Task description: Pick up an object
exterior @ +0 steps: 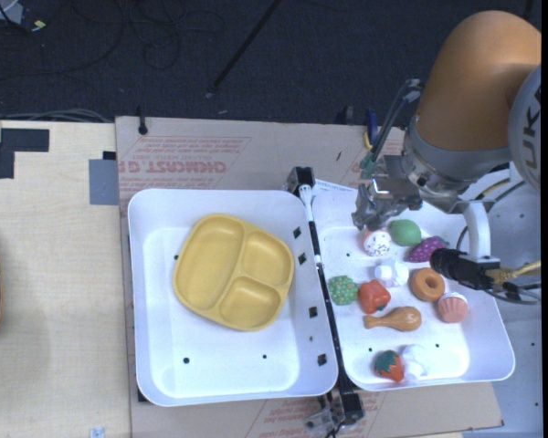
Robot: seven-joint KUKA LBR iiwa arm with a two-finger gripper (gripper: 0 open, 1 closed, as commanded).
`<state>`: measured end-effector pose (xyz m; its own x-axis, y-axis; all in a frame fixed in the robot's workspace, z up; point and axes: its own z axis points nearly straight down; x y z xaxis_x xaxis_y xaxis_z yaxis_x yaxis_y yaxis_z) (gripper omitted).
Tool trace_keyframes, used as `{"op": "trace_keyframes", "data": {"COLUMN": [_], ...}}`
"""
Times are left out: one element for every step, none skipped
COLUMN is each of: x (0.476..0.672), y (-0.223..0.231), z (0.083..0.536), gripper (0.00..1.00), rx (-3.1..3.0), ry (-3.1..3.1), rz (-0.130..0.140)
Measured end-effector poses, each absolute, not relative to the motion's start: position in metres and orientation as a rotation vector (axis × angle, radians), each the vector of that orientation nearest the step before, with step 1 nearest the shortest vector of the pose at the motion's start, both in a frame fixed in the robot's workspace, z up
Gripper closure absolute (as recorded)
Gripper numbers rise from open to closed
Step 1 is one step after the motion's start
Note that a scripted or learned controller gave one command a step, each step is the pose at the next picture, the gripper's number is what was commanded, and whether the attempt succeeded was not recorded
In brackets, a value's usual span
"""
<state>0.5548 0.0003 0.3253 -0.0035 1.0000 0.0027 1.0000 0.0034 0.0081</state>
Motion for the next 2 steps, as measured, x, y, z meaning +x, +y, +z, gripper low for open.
{"op": "trace_keyframes", "data": {"x": [0.525, 0.508], "y": [0.082, 0.082], "z": [0.275, 0.395], "gripper": [1.0, 1.0], "rx": [2.222, 2.217], "ry": [2.23, 2.219], "rz": [-0.008, 0.013]}}
